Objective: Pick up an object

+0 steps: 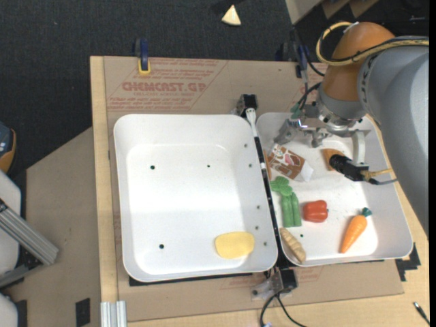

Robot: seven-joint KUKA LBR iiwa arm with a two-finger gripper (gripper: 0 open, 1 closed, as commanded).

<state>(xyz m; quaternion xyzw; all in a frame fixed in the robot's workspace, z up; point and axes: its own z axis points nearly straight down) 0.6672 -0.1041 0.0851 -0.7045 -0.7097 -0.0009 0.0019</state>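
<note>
Altogether, one yellow slice (234, 244), one carrot (353, 232), one red pepper (315, 212); whether the hand (320, 137) is spread, unclear.

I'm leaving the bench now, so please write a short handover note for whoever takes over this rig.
Gripper: over the far end of the right bin, close to the brown-and-white packet.
Things: the right bin also holds a green vegetable, a red pepper, a carrot and a bread piece. The left bin holds a yellow oval piece.
Done: nothing seen lifted.
Left: grasp one object and raise it.
</note>
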